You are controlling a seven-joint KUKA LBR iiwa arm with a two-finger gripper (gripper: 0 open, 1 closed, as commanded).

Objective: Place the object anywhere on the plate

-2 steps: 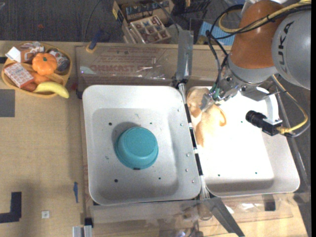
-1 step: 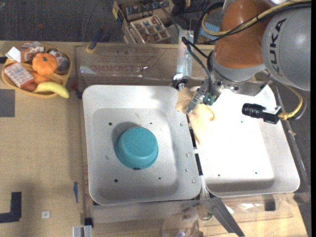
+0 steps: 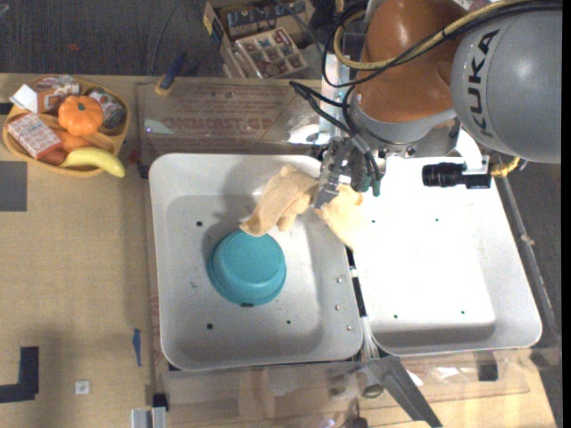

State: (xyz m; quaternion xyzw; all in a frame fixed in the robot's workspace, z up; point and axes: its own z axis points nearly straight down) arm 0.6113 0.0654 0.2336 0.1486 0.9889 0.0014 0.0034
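You are looking down on two white bins side by side. Take the left bin (image 3: 178,239) as your landmark. Inside it, near its middle and a little toward the front, sits a teal plate (image 3: 248,267), bowl-like and seemingly upside down. A tan cloth (image 3: 284,199) lies in the bin's back right part; its lower left tip touches or overlaps the plate's back rim, and the rest stretches up and right toward the bin's right wall. A second tan fold drapes over that wall, at the seam with the right bin (image 3: 446,275).

The gripper (image 3: 343,178) hangs over the left bin's back right corner, right at the cloth's upper end. Its fingers are down at the cloth and look pinched on its edge, with fabric bunched beneath them.

Left of the left bin, on the bench, you have a basket (image 3: 22,145) holding an orange pumpkin (image 3: 80,116), a banana (image 3: 94,160) and small boxes.
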